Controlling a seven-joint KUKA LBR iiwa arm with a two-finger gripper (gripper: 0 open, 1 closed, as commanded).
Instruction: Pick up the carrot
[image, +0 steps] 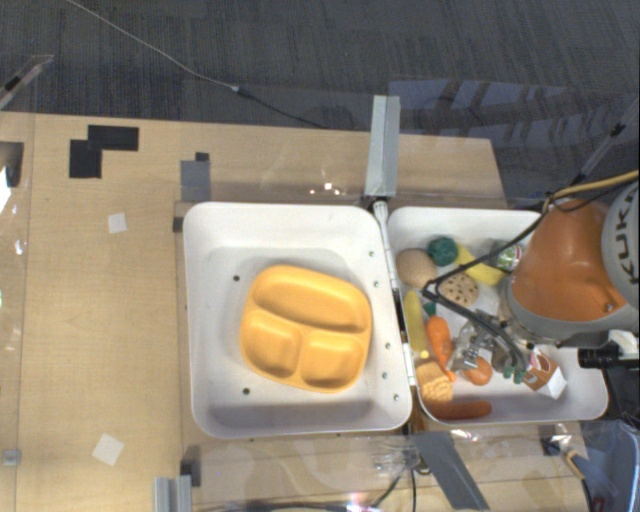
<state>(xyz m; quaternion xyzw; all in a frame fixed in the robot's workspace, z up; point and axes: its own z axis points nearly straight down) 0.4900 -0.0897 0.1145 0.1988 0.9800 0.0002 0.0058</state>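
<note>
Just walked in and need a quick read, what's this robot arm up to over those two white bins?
The arm reaches into the right bin, which holds a jumble of toy food. Its pincer is low among the pieces, right beside the carrot, which lies in the bin near its left wall. The carrot does not look lifted yet. The left bin holds a yellow divided tray.

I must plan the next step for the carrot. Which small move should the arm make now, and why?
Probably a small shift toward the left bin, then a short descent. The tool hangs in the right bin just right of the carrot, among crowded food, so it seems not yet centred over it.
</note>
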